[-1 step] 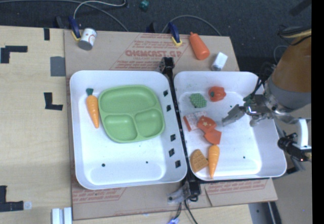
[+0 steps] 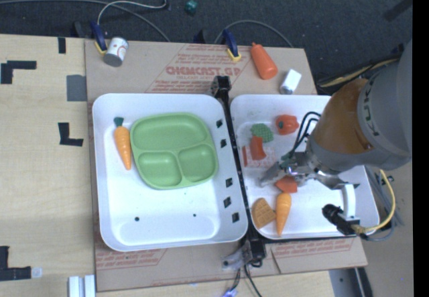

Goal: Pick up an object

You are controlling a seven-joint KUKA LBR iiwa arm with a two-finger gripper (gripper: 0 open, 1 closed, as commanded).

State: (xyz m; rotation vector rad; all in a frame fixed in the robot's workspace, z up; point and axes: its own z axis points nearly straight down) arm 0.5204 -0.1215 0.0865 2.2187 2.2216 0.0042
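My gripper (image 2: 283,169) is low over the middle of the right bin (image 2: 365,205), coming in from the right under the grey and orange wrist. A small red piece (image 2: 287,186) lies right below it, touching or nearly touching. An orange carrot (image 2: 283,212) and a tan waffle piece (image 2: 263,212) lie just in front of that. Farther back are a red tomato-like toy (image 2: 286,124), a green broccoli (image 2: 261,132) and a red sausage piece (image 2: 257,149). From this view I cannot tell whether anything is held.
The left bin (image 2: 107,222) holds a green divided plate (image 2: 175,149) and a second carrot (image 2: 122,145). On the cardboard behind the bins lie an orange carrot toy (image 2: 264,61), a white block (image 2: 291,80) and a small can (image 2: 116,51). A black divider separates the bins.
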